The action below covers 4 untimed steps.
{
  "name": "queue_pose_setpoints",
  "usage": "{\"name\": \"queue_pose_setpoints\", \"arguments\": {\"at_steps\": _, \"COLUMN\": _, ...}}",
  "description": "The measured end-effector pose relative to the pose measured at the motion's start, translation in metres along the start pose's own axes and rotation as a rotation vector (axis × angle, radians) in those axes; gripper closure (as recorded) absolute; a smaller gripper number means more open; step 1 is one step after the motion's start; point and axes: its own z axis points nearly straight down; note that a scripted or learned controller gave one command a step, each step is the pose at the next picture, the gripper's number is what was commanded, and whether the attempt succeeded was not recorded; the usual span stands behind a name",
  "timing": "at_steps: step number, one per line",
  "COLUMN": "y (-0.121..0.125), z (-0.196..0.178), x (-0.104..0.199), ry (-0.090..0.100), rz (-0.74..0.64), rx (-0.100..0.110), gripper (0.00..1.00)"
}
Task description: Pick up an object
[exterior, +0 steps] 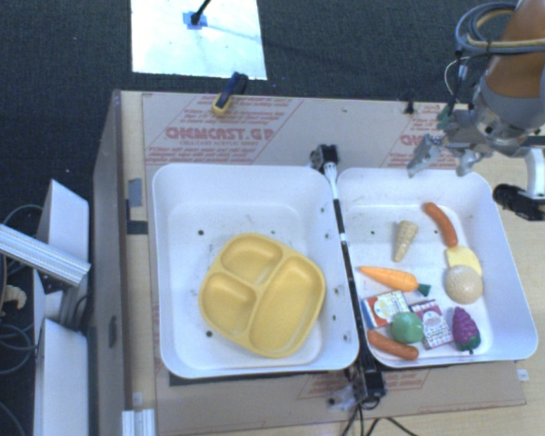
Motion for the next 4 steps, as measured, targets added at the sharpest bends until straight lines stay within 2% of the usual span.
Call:
{"name": "queue_pose_setpoints", "arguments": {"at_steps": 1, "y": -0.024, "z": 0.148, "x": -0.033, "ry": -0.001, "rz": 0.002, "rx": 0.002, "gripper": 0.0}}
{"name": "queue_pose_setpoints", "arguments": {"at_steps": 2, "y": -0.05, "z": 0.148, "x": -0.013, "ry": 0.0, "rz": 0.002, "rx": 0.001, "gripper": 0.0}}
{"name": "queue_pose_setpoints", "arguments": {"at_steps": 3, "y": -0.049, "z": 0.138, "x": -0.014, "ry": 0.0, "rz": 0.001, "rx": -0.001, "gripper": 1.0}}
{"name": "queue_pose_setpoints", "arguments": {"at_steps": 4, "y": -0.04, "z": 0.067, "x": 0.034, "ry": 0.0, "rz": -0.001, "rx": -0.003, "gripper": 1.0}}
